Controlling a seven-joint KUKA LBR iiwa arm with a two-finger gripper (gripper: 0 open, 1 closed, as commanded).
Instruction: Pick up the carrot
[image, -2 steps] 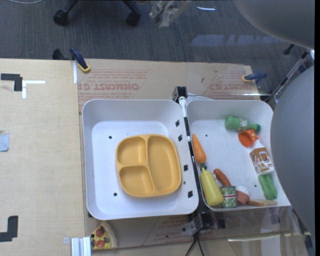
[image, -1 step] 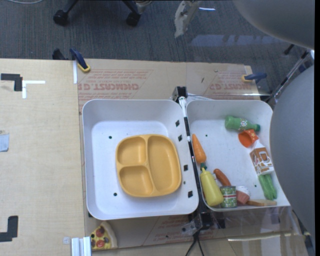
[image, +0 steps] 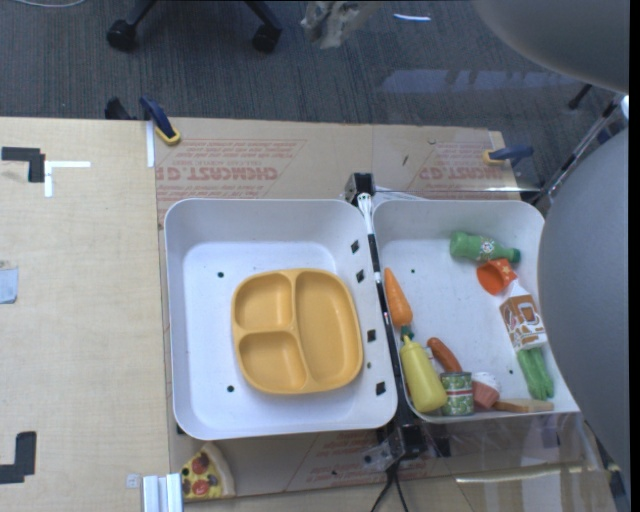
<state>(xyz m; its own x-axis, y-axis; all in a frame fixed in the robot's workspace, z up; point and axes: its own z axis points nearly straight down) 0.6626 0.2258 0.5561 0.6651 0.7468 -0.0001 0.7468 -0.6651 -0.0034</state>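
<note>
Hugging divider (right bin (image: 470, 215)): carrot (image: 397, 297)

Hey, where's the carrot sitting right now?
The carrot lies in the right bin, against its left wall beside the divider between the bins, just above the yellow bottle.

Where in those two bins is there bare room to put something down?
Left bin: only a bare strip around the yellow tray, though its compartments are bare. Right bin: an open patch mid-floor, between the carrot on the left and the green bottle and carton on the right. Its near edge is crowded around the mustard bottle.
</note>
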